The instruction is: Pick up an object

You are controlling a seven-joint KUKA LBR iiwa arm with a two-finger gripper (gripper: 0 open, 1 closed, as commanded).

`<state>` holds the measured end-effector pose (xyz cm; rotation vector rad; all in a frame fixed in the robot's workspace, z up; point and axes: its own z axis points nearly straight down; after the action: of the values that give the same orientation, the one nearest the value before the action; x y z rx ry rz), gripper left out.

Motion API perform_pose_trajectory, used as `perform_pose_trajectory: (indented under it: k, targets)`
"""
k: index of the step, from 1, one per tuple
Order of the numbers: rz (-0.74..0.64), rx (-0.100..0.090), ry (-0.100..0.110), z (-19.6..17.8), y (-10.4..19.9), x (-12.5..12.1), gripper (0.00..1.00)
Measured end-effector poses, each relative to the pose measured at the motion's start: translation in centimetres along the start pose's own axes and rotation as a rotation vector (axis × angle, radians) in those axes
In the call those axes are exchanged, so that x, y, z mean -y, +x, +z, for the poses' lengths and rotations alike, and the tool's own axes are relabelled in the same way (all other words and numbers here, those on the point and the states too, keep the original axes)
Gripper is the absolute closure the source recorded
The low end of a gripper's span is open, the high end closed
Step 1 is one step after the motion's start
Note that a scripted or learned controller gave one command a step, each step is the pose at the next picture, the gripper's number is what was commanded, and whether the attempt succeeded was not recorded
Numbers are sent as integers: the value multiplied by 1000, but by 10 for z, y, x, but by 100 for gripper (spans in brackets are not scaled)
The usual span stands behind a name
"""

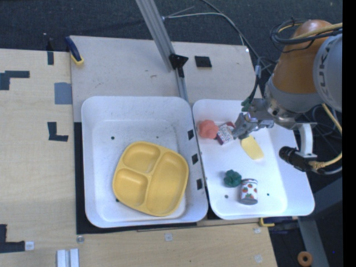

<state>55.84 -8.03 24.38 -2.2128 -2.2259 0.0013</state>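
In the right bin (289, 199) lie a pink-orange lump (207, 128), a small patterned packet (225, 133), a pale yellow block (252, 147), a green object (232, 177) and a small can with red dots (248, 191). My gripper (243, 128) hangs low over the upper part of this bin, just right of the packet and above the yellow block. Nothing shows between its fingers.
The left bin (94, 149) holds a yellow divided plate (151, 177). A grey metal pole (158, 26) slants in from the top to the bins' divide. Cables loop around the arm at the right. A blue-yellow clamp (74, 50) sits at the bench's far left corner.
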Motion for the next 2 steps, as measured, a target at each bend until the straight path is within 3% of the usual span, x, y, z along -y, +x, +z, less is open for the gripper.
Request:
perform_pose_trajectory:
  k: [2]
  targets:
    - [-1,0,-1,24,95,-44,100]
